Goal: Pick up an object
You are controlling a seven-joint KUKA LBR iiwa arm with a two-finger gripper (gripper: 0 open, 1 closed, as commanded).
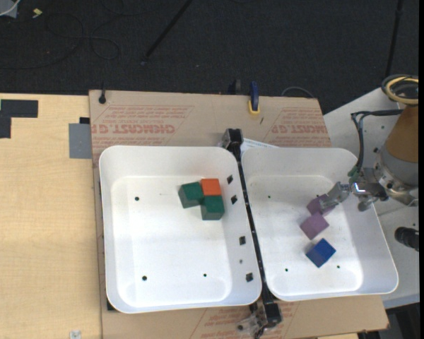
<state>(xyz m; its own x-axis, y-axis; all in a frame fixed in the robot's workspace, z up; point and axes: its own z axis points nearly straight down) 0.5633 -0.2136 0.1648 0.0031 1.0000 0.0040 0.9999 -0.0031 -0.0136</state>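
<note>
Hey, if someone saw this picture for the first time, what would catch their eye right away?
Probably the bright cluster in the left bin: an orange block wedged against two green blocks. Next, the right bin, where the tool reaches in from the right beside two purple blocks, with a blue block just below them.

Grn (pixel 192 194), orange (pixel 210 186), purple (pixel 314 225), blue (pixel 321 252) blocks.

High fixed overhead slant across both bins (pixel 120 189)
</note>
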